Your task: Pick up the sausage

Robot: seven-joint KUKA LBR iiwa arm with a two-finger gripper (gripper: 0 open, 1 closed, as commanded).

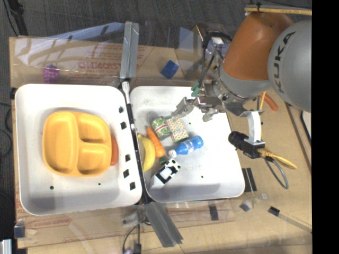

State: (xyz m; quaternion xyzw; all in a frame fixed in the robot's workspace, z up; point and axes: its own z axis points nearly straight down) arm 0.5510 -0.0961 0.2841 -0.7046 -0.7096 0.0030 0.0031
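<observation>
The pincer hangs over the right bin, near its far side. Its two fingers are spread wide, with nothing between them.

Just below and left of the pincer sit a green can and a little checked box, touching each other. A bit further down lies a blue bottle. Left of these are an orange carrot and a yellow banana, side by side. Below them is a small black and white thing.

The sausage is well away to the pincer's left, over in the left bin. It is reddish and lies right against the right edge of a yellow plate with three parts.

Both bins are white and smooth. They rest on brown cardboard on a wooden bench. Beyond the pincer, a small blue block lies on the cardboard. Far off to the left is a small purple thing. Past the bench the floor is dark.

The cardboard has faint red writing, too pale to read. The grey arm says "KUKA" in black letters.
</observation>
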